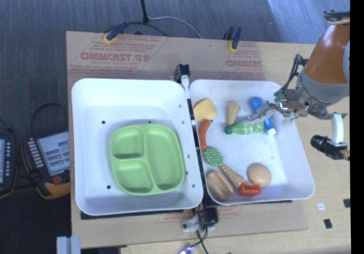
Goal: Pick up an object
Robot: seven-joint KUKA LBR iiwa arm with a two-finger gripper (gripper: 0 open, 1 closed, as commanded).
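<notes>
**Gripper over right bin, nothing seen held**

Landmark = green bottle (245,128), lying on its side mid right bin (296,187).

Nearest cam, below bottle: bread roll (219,185) + orange-red piece (249,189) by the front wall, tan egg-shaped item (259,173) just beside them, waffle cone (232,174) betw roll and egg. Green dotted round toy (213,156) down-left of bottle.

Level w/ bottle: carrot (203,132) to its left, along the divider; small blue-white item (269,129) touching bottle's cap end on the right.

Behind bottle: 2nd cone (233,113) just up-left, yellow piece (205,109) further left, blue item (256,102) up-right.

Gripper (263,112) sits up-right of bottle, close above it, beside the blue item. Finger gap too blurred, can't tell if wide or narrow. No obj visible betw them.

Well left of bottle: left bin (91,99) w/ green 3-compartment plate (148,158).
</notes>
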